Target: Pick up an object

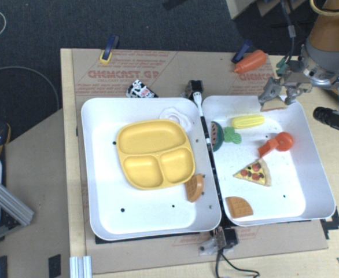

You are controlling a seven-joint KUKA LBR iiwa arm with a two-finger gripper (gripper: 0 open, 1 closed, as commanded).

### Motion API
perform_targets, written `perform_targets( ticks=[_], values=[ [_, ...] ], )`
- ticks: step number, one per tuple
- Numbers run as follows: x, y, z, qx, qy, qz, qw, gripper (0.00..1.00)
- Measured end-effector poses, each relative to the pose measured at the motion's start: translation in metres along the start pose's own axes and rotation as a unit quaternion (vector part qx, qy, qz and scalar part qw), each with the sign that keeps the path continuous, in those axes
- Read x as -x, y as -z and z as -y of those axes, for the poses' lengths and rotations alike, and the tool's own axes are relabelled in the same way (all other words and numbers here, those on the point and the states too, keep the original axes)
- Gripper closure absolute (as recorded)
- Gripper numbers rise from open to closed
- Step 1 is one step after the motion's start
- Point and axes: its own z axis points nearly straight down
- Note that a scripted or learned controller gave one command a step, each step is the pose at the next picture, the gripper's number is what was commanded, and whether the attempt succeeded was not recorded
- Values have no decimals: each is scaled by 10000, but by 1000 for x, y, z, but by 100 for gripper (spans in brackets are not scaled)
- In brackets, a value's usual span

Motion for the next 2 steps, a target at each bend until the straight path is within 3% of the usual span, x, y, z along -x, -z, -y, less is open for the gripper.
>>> perform_targets(
  ticks=[2],
  values=[
    [-105, 10, 18, -7, 1, -3, 10000, 100]
  ],
)
